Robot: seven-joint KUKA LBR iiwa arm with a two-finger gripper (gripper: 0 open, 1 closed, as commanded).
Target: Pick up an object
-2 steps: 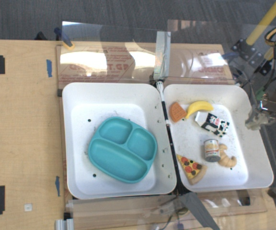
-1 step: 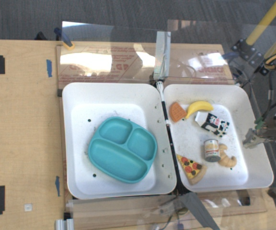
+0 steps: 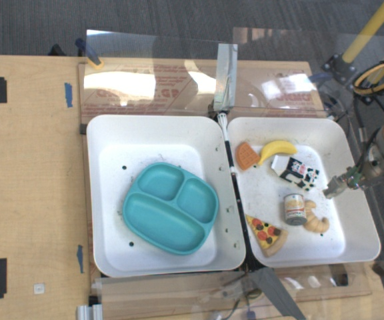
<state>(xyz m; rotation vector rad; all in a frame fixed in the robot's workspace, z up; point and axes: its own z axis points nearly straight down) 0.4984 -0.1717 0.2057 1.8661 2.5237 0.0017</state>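
Observation:
The right bin (image 3: pixel 362 242) holds several small items. A yellow banana (image 3: pixel 275 150) lies next to an orange waffle piece (image 3: pixel 247 156) at the back. A black-and-white carton (image 3: pixel 298 171) sits in the middle, with a small can (image 3: pixel 294 209) and a tan croissant (image 3: pixel 317 223) in front of it. A pizza slice (image 3: pixel 267 235) lies at the front left. My gripper (image 3: pixel 333 189) hangs over the right side of this bin, just right of the carton and above the croissant, with nothing visibly held.
The left bin (image 3: pixel 105 145) holds a teal divided plate (image 3: pixel 171 207). A clear plastic wall (image 3: pixel 225 79) stands behind both bins. Cables and a yellow pole (image 3: pixel 373 25) are at the far right. Bare wooden bench (image 3: pixel 25 179) lies to the left.

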